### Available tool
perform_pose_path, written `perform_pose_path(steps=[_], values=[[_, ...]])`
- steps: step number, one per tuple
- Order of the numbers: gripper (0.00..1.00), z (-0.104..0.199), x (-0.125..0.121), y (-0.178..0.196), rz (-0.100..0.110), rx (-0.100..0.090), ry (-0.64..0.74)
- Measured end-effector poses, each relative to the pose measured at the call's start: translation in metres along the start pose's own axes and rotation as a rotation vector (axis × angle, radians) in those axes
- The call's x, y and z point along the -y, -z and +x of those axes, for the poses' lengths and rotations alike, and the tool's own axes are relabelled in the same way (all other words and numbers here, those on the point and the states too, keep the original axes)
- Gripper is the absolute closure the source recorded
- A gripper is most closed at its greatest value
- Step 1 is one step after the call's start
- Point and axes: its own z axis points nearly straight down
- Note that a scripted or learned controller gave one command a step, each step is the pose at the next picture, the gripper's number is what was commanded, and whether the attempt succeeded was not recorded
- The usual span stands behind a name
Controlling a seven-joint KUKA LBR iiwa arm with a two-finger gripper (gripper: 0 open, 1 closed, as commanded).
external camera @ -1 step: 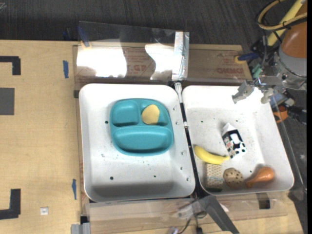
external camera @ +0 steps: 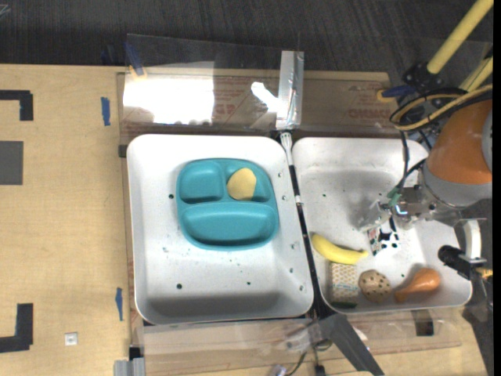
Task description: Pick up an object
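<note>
The objects that can be picked lie in the right bin [external camera: 344, 167], all of them in its front part, below the gripper [external camera: 385, 229] in the camera view. The nearest one is a yellow banana [external camera: 337, 251]; it lies just to the left of the gripper and a little toward the front, with its curved back to the front wall. It is near the gripper, but I cannot see whether they touch. Straight in front of the gripper sits a round brown speckled ball [external camera: 374, 282]. Beside the ball, on the arm's side, lies an orange pear-shaped object [external camera: 419, 283]. A pale piece with a mesh pattern [external camera: 342, 276] lies under the banana's end and touches the ball on its left.

The gripper hangs low over the middle of the right bin, and nothing is seen in it. Its tip is small and mixed with black and white parts, so I cannot tell whether it is open or closed. The grey arm with its orange band [external camera: 462, 155] comes in behind it from the right edge.

Farther left of the gripper, across the two touching bin walls, is the left bin [external camera: 156, 233]. It carries a teal divided plate [external camera: 227, 222], and a round yellow fruit [external camera: 242, 184] rests in the plate's upper right compartment.
</note>
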Motion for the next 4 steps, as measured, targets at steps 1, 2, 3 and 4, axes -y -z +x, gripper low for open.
perform_pose_path(steps=[1,2,3,4], values=[[0.00,0.028,0.031,-0.011,-0.018,0.006,0.075],[0.00,0.042,0.043,0.010,-0.012,0.002,0.110],[1.00,0.042,0.042,0.019,-0.014,0.003,0.109],[0.00,0.042,0.042,0.018,-0.013,0.003,0.109]])
